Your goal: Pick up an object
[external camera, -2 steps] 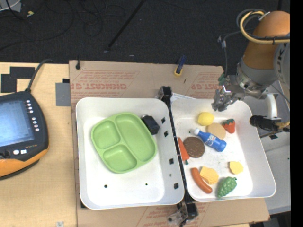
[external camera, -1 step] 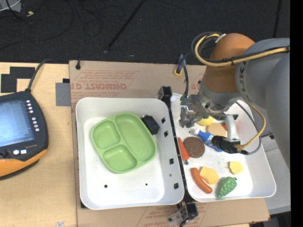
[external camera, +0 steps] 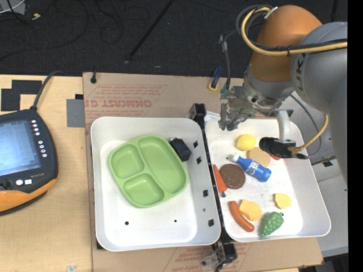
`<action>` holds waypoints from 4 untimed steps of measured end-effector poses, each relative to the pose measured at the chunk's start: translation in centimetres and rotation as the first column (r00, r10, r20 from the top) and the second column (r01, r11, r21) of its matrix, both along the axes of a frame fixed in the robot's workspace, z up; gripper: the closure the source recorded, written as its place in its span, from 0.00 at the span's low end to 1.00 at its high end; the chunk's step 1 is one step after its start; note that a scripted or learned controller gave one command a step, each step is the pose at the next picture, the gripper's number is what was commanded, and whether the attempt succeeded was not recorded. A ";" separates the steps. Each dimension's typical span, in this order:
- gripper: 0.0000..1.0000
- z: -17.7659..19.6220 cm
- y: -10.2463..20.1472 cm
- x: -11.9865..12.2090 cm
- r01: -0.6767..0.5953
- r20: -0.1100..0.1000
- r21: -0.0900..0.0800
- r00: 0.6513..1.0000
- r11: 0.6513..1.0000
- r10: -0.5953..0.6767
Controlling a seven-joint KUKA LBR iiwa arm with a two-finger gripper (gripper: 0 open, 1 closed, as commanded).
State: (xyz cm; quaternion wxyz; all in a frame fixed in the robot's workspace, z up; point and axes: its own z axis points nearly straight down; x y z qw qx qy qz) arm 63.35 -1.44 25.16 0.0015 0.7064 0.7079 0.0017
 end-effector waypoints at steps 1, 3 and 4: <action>1.00 29.7 -0.5 1.0 -0.002 0.011 -0.002 1.000 1.000 0.002; 1.00 1.2 -2.7 0.8 0.006 -0.019 -0.001 1.000 1.000 -0.006; 1.00 4.3 5.8 -5.0 -0.004 -0.010 0.002 1.000 1.000 0.004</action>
